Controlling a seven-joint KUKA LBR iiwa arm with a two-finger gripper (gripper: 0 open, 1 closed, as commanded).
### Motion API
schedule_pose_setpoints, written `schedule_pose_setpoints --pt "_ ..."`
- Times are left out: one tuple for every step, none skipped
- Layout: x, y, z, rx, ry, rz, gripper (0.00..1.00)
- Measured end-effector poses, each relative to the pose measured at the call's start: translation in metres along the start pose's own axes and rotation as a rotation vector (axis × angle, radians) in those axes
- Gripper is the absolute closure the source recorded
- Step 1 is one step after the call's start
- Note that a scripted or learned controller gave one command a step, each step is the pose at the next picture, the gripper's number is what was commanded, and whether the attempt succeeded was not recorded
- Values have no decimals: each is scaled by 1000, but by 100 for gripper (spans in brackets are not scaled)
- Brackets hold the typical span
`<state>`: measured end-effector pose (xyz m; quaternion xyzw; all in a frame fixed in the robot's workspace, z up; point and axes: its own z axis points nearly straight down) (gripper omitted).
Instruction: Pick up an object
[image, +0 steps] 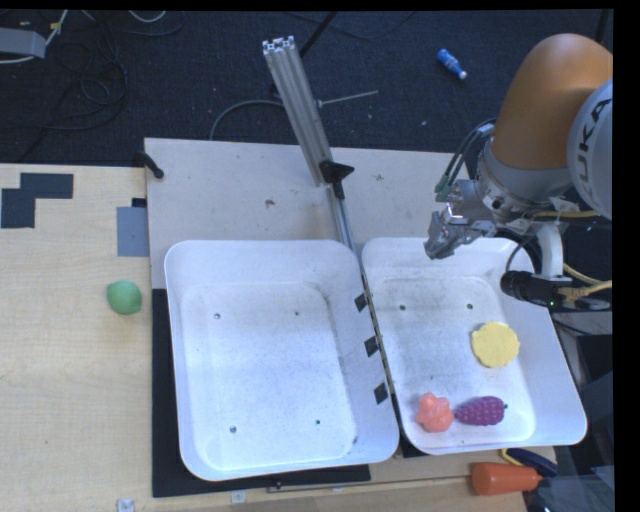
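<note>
Three small objects lie in the right bin (400, 262): a flat yellow round piece (495, 344) near its right side, a purple grape bunch (481, 410) at the front, and an orange-pink lump (434, 412) just left of the grapes. My gripper (441, 246) hangs over the bin's far edge, well behind all three objects, with nothing visible in it. Its fingers point down and look close together, but their state is unclear from above.
The left bin (200, 262) lies beside the right one, with black clips along the shared edge. A green ball (124, 297) rests on the wooden bench at the left. An orange object (504, 478) lies in front of the right bin. A metal rail (305, 110) slants behind.
</note>
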<state>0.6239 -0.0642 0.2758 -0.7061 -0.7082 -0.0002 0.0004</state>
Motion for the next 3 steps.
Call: schedule_pose_setpoints --pt "52 -24 17 2 0 0 100" --pt "87 -53 27 2 -1 2 100" --pt "126 -71 40 1 -1 1 100"
